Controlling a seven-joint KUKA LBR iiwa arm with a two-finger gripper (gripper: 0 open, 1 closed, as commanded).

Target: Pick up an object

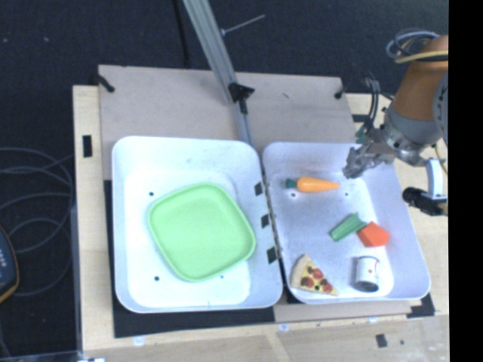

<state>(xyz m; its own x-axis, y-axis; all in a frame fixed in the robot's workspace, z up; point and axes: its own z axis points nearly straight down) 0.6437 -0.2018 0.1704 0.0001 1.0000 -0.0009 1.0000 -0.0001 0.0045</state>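
Note:
The right bin (392, 202) holds an orange toy carrot (317, 185) near its back, a green block (346, 227) and an orange-red block (373, 235) in the middle, a pizza slice (312, 276) at the front left and a small silver can (367, 273) at the front right. My gripper (355, 168) hangs over the bin's back right part, just right of the carrot's tip and apart from it. Nothing shows between its fingers.
The left bin (128, 202) holds a light green square plate (201, 231). A metal pole (211, 40) slants up from the back edge between the two bins. The arm's grey body and orange band (419, 89) stand over the bench's right side.

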